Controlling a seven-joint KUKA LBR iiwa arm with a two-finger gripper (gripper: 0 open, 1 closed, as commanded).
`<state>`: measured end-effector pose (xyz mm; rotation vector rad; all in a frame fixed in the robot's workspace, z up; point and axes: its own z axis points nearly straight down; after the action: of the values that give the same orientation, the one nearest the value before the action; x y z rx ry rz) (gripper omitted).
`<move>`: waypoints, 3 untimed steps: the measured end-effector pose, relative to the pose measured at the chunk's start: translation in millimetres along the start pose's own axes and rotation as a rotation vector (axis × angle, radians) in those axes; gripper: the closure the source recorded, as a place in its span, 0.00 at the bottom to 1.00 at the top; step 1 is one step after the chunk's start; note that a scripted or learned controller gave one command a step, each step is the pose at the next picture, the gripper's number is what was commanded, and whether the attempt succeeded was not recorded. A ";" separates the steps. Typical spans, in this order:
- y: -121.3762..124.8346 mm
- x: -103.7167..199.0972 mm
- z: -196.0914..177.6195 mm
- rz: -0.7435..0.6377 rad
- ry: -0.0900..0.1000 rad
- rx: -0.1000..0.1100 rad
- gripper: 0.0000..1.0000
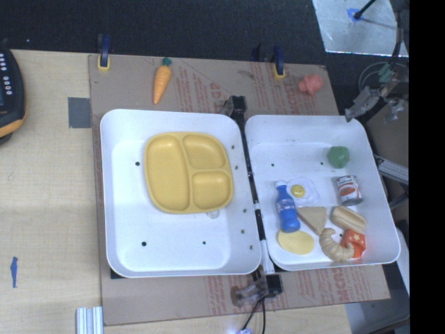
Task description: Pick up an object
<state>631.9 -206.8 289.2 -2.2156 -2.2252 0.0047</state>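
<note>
Toys crowd the right bin (278, 134) near corner around the blue bottle (286, 209); its far half lies open.

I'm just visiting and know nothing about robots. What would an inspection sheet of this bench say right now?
Surface: wooden bench with cardboard sheet clamped under two white bins.
Job's things: right bin holds blue bottle, green ball, can, fried egg, other toy foods.
Clutter: left bin holds yellow divided plate; toy carrot and pink piece lie outside the bins.
Claw: at top right, above the right bin's corner; state unclear.
Cables: one at bottom edge.
Surroundings: dark floor; handheld controller on left.
</note>
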 end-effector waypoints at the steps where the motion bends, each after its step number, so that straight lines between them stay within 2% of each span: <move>1: 24.7 36.3 109.5 -0.005 0.002 0.006 0.00; 2: -26.4 86.0 169.0 -0.005 0.004 0.011 0.00; 3: -93.5 106.4 199.2 0.001 0.002 0.007 0.00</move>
<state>537.3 -101.1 90.2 -2.2129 -2.2193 0.0099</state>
